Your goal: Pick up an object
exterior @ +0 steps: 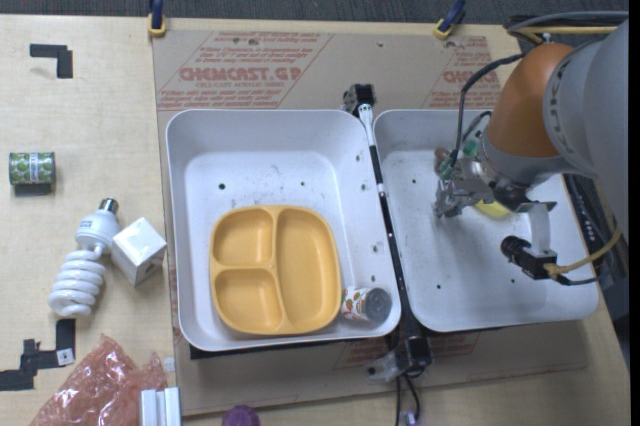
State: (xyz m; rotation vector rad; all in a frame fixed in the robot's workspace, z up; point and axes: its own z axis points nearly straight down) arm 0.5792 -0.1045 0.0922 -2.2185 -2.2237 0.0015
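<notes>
My gripper (447,197) is low inside the right bin (450,299), near its upper middle, at the end of the grey arm with the orange band (525,104). A small yellow object (491,208) peeks out from under the wrist, just right of the gripper and mostly hidden by it. In the left bin (260,139) lies a yellow divided plate (275,269). A small patterned can (365,304) rests on its side in that bin's lower right corner.
Outside the bins on the left of the bench are a green can (32,169), a spiral light bulb (80,266), a white cube (139,250) and a pink mesh bag (95,384). A black cable connector (527,257) hangs from the arm over the right bin.
</notes>
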